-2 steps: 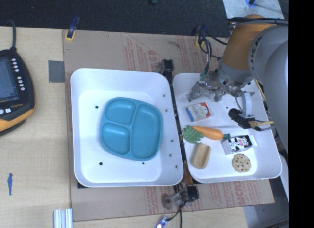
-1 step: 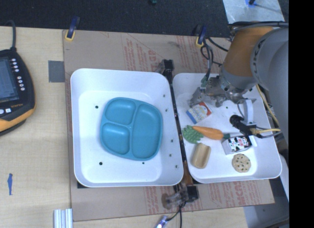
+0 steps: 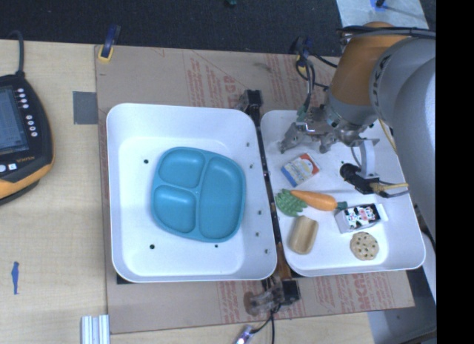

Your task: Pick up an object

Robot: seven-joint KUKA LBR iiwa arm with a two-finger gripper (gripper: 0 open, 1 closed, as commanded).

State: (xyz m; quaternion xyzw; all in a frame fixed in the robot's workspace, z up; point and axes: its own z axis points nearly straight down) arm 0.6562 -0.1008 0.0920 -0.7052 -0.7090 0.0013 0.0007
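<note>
Hand [image 3: 309, 139] over far left part of right bin [image 3: 404, 261], fingers spread open, nothing between them. Just near it: small blue-white packet [image 3: 300, 168]. Nearer still: carrot [image 3: 311, 200], tan roll [image 3: 303, 234], cookie [image 3: 364, 245], black-white carton [image 3: 359, 216]. Left bin [image 3: 126, 187] holds blue divided plate [image 3: 198, 194]. Tabletop [image 3: 52, 261] is pale wood.

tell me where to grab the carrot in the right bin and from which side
Probably the orange middle of the carrot, coming straight down and closing across its narrow width. It lies flat, long axis left to right, with the tan roll close beside its leafy end, so stay toward the middle.
</note>
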